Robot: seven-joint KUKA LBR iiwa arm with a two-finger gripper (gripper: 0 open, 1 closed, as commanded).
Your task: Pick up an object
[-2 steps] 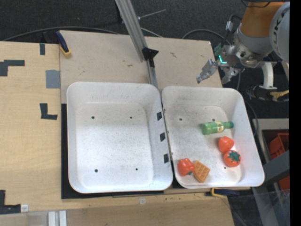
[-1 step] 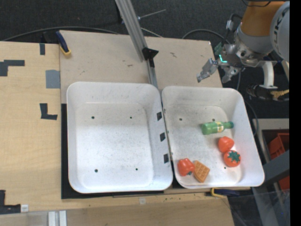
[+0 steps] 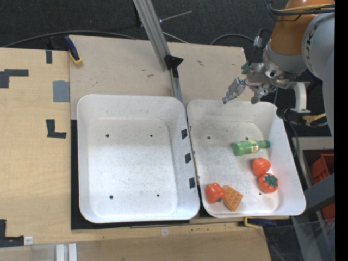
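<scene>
1. Grey KUKA arm w/ orange band (image 3: 304,4) reaching in from right, wrist above the far rim of the right shallow white plastic bin (image 3: 283,140).
2. Two-finger gripper (image 3: 246,91) hanging over that bin's far edge, tilted toward the left; nothing seen between the fingers (image 3: 231,94), and can't tell from this angle whether spread wide or narrow.
3. Inside right bin, mid-right: green plastic bottle w/ yellow label (image 3: 250,146), lying on its side, cap end toward the right wall.
4. Just below the bottle: small red-orange round toy fruit (image 3: 261,166), and close beside it, nearer the front-right corner, a red toy tomato w/ green top (image 3: 268,183).
5. Front-left area of same bin: red toy pepper w/ green stem (image 3: 214,192), touching or nearly touching a tan waffle-patterned toy biscuit (image 3: 232,198).
6. All five items well apart from the gripper, resting on the bin floor.
7. Left shallow white plastic bin (image 3: 87,145) side by side w/ the right one, rims meeting at centre.
8. Slanted grey metal pole (image 3: 155,29) rising from behind the bins' junction.
9. Light wooden table (image 3: 32,162) under everything, w/ grey tape patches (image 3: 61,90) on the left part.
</scene>
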